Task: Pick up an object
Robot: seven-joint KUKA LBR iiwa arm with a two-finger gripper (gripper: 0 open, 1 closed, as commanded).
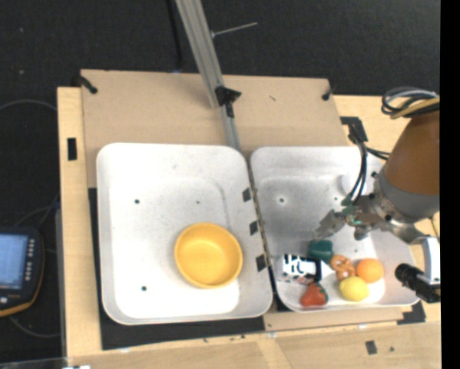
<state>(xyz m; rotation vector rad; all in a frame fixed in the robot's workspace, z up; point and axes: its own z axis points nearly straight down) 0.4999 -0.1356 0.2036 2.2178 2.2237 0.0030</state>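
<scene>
tool [339,223] hovers over right white bin [291,175], finger state cannot be told. small dark green block [319,248] lies just below-left of it, beside orange ball [369,270] and yellow lemon [353,288].

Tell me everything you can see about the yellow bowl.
The yellow bowl is round, shallow and a plain orange-yellow all over, and looks like smooth plastic. It sits upright, mouth up, with nothing visible inside. It rests alone on the floor of the left white bin, toward that bin's near right part, apart from the walls and untouched by the arm.
</scene>
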